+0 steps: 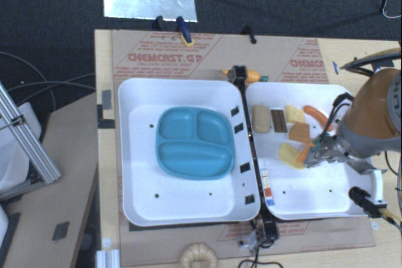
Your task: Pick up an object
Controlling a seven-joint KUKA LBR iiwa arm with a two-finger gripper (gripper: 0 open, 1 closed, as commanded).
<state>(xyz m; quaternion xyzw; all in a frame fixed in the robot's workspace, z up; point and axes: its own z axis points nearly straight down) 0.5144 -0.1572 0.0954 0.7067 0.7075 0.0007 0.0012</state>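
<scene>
Leftward, blue divided plate [193, 141] sits alone in left bin [135, 198]. Right bin [301, 198] holds food pieces; end effector [316, 155] low beside orange piece [304, 154], grip state unreadable. Risk: crowded items, grasp may slip or nudge neighbours. Cardboard-covered surface [163, 56], dark floor [50, 3].

I'm looking down into a robotics lab: a bench [207, 47] covered in Chemcast-printed protective sheet, two white bins [144, 103] clamped side by side, loose cables [38, 81] on dark carpet, aluminium framing [22, 138] at left (plainly no kitchen).
</scene>
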